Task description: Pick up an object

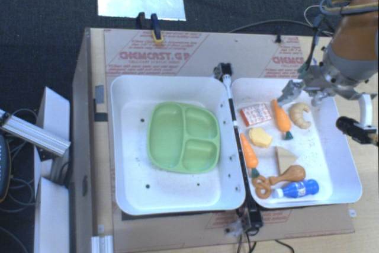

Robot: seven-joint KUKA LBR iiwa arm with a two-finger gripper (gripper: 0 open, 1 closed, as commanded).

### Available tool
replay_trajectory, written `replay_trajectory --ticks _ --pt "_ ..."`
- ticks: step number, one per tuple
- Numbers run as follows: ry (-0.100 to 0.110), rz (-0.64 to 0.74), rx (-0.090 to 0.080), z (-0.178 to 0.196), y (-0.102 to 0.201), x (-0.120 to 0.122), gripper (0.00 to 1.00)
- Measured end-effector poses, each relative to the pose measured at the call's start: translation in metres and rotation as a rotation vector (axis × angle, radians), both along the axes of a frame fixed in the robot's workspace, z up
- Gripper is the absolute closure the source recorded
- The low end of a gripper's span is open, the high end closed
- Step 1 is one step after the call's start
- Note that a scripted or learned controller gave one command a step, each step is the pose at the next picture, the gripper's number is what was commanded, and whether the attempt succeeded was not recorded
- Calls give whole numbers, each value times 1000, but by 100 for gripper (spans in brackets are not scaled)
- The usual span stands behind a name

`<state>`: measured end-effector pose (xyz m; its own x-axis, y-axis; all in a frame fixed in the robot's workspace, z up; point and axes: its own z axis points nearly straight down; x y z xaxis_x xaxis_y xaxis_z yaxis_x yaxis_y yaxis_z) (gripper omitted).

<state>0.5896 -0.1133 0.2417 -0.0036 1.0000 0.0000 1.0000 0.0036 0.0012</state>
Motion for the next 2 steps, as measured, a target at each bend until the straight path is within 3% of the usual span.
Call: replay_trajectory --ticks 1,2 --pt "2 -2 0 -80 -33 19 0" --pt "-7 0 -1 -150 -38 43 0"
